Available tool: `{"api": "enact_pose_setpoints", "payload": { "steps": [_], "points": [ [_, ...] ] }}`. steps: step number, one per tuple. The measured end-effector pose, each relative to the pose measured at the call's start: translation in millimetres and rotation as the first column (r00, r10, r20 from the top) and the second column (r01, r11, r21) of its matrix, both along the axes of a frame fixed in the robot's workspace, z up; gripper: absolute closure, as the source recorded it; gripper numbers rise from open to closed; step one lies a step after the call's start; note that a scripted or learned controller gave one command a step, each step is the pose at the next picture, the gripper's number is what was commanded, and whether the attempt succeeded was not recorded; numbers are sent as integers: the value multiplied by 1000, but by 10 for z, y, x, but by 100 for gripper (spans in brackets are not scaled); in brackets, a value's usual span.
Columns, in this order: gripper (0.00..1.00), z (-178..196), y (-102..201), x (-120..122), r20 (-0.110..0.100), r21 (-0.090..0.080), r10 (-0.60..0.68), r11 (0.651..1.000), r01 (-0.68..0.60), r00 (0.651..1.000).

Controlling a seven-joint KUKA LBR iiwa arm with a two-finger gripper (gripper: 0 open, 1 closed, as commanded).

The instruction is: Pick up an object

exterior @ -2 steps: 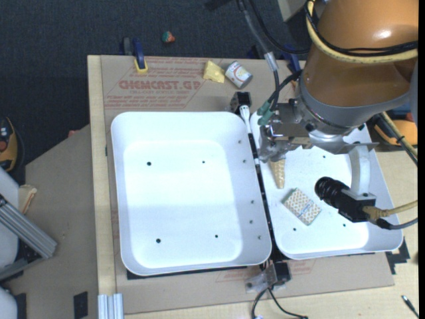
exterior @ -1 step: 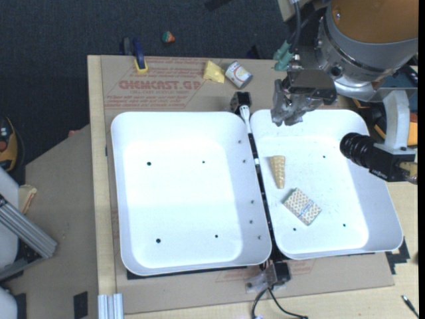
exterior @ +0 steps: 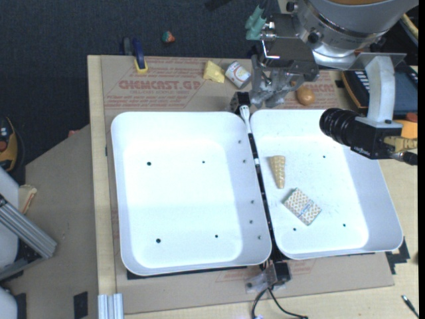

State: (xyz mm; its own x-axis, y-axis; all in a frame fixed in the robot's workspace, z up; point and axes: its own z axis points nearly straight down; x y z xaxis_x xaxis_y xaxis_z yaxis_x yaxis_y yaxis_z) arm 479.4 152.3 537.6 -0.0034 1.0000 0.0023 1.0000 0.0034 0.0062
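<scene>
A tan cone (exterior: pixel 277 171) and a patterned packet (exterior: pixel 303 206) lie apart from each other in the right bin (exterior: pixel 372 211), neither lifted. The gripper (exterior: pixel 272 88) hangs above the bench beyond the bins' far edge, well apart from both; whether it is spread or pressed together cannot be told. By this showing the pick is not yet made: approach, grasp and lift all remain. The left bin (exterior: pixel 133 178) sits alongside.

yellow block (exterior: pixel 213 72) | brown ball (exterior: pixel 305 96) | blue-yellow clamp (exterior: pixel 139 54)
</scene>
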Motion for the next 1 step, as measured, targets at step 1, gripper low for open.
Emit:
{"api": "enact_pose_setpoints", "payload": {
  "steps": [1],
  "points": [
    [100, -1222, 550, -15, -17, -6, 2, 1000, -2, 1000]
  ]
}}
